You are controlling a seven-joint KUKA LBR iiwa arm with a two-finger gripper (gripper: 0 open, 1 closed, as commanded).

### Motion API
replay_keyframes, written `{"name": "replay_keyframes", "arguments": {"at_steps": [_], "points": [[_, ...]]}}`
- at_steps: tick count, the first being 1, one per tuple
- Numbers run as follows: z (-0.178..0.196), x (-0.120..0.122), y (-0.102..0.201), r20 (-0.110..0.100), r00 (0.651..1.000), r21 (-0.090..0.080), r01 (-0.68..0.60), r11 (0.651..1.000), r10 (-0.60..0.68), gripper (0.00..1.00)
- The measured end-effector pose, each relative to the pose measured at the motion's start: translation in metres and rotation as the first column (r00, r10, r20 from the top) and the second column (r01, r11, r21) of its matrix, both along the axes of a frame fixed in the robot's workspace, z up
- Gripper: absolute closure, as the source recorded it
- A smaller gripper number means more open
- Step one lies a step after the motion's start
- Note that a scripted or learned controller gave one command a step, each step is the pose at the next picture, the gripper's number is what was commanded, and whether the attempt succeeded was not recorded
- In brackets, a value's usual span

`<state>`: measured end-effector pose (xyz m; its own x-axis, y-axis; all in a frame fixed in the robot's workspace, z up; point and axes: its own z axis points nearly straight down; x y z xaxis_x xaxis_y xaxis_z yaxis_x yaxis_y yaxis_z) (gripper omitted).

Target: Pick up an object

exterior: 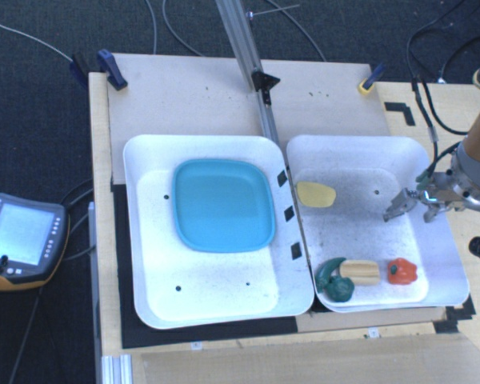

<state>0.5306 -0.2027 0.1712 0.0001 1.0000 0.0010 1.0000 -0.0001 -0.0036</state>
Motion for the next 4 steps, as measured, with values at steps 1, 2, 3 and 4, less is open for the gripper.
{"name": "replay_keyframes", "arguments": {"at_steps": [1, 2, 3, 4], "points": [[-0.062, 0.002, 0.001, -0.001, 1.0, 0.0, -0.001, 1.0, 0.001, 0.0], [-0.049, 0.004, 0.0, 0.005, 1.0, -0.001, 0.0, 1.0, 0.0, 1.0], [0.011, 0.003, 0.008, 0.009, 1.0, -0.002, -0.001, 1.0, 0.001, 1.0], [0.057, 0.011, 0.012, 0.008, 1.0, -0.002, -0.001, 1.0, 0.001, 1.0]]}}
